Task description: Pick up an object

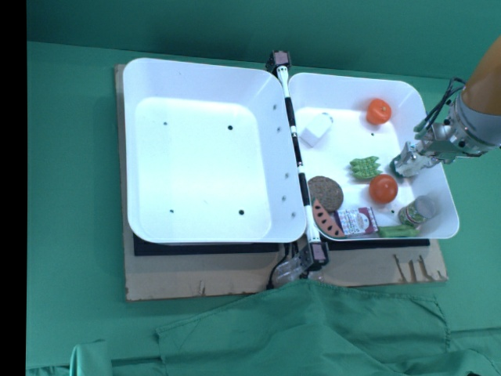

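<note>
From the camera view, I had the gripper hanging over the right side of the right bin, and I could not tell how it was set at that angle. Nothing was visibly in its grasp. The nearest candidate was the lower orange ball, lying just beside the gripper, toward the bin's middle; I judged it light, smooth and round, likely to roll or squirt out unless pinched across its widest part from straight above. The green ridged piece next to it looked light and easier to pinch across its narrow width. A second orange ball sat well apart near the far rim. The left bin held nothing I needed.
</note>
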Controlling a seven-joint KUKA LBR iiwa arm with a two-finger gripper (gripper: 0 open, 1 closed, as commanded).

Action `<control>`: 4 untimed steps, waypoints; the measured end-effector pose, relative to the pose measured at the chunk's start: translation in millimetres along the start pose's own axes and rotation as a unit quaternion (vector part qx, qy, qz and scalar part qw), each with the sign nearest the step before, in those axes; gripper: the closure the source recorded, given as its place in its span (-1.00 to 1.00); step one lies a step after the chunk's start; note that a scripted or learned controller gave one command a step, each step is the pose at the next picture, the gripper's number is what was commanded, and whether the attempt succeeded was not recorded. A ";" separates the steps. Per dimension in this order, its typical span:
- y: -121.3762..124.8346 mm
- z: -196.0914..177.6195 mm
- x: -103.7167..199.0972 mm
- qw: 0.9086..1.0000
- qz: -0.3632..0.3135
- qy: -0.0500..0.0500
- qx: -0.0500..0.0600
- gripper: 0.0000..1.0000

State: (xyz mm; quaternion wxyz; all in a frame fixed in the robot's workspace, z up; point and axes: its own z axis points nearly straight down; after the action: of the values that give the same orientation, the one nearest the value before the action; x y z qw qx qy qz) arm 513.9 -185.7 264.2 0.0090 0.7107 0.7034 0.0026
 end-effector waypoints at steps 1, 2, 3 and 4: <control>-0.2 0.6 0.1 1.000 0.000 0.000 0.001 -1.00; 0.9 -11.9 -1.3 1.000 0.002 -0.001 -0.003 1.00; 0.8 -11.4 -1.2 1.000 0.002 -0.001 -0.002 -1.00; 58.4 62.4 26.5 1.000 -0.006 0.004 0.006 -1.00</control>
State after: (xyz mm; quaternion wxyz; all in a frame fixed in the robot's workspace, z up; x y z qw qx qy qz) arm 573.7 -160.3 202.6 0.0019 0.7067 0.7075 0.0011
